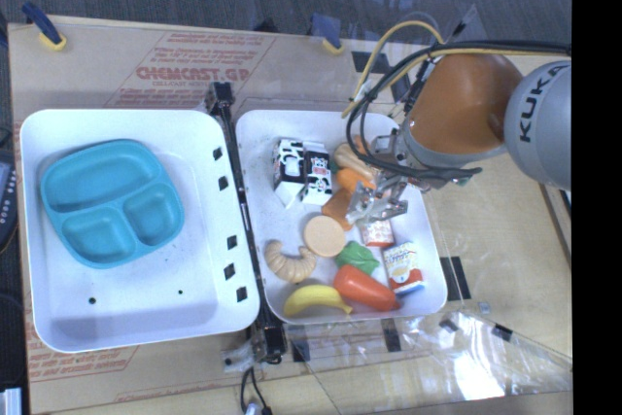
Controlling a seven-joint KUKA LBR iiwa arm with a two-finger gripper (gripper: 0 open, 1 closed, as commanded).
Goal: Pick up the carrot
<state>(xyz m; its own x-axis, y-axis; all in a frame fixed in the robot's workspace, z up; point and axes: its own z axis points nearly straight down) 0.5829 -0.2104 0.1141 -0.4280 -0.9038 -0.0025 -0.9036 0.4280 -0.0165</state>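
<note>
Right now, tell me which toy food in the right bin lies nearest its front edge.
The yellow banana, curved along the bin's front rim. The carrot lies just behind it; the croissant sits farther back.

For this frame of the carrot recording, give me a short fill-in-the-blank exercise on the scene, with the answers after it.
1. The carrot lies in the ____ bin of the two.
2. The tray in the other bin is ____ in colour.
3. The yellow fruit just left of the carrot is a ____.
4. The gripper hangs over the bin that holds the ____.

Missing words: right; blue; banana; carrot
</note>
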